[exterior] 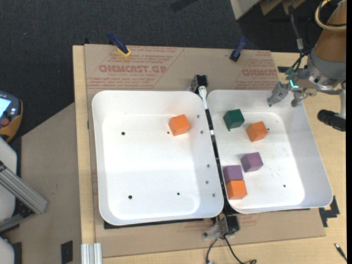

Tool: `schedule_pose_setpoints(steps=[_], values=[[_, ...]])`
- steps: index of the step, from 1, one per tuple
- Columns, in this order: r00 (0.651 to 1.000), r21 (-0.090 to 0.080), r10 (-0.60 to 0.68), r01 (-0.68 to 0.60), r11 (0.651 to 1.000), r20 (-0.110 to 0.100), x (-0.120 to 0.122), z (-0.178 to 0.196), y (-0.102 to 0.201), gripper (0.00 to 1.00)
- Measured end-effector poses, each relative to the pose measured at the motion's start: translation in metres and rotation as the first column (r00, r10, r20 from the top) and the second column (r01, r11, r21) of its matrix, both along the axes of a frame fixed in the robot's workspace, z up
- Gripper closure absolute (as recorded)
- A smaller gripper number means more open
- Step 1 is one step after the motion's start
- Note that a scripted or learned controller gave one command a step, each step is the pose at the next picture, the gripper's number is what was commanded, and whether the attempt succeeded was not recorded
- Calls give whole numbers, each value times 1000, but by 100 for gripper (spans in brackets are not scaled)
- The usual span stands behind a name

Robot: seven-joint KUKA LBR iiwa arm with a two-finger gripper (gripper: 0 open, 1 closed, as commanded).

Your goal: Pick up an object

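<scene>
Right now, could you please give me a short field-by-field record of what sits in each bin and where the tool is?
left bin: one orange cube, near its upper right
right bin: green cube, orange cube, two purple cubes, orange cube
touching: lower purple cube and lower orange cube
tool: over the right bin's upper right corner, fingers spread, nothing between them
arm: enters from the right

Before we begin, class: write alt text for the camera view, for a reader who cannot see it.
The gripper hangs open over the right bin, holding nothing. That bin holds a green cube, two orange and two purple cubes; the left bin holds one orange cube.
</scene>
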State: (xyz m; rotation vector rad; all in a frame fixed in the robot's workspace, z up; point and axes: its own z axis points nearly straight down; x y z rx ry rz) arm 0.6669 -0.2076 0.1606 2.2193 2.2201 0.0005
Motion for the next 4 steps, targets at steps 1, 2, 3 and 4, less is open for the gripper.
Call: schedule_pose_setpoints(steps=[1,2,3,4], values=[[1000,8,-1,1,1000,-6,-35,-57,-15,0],[1000,6,3,-3,1000,14,-68,-69,-12,0],[1000,4,-1,1,1000,-5,-94,-76,-4,0],[1000,4,3,-3,1000,4,-21,-54,-14,0]])
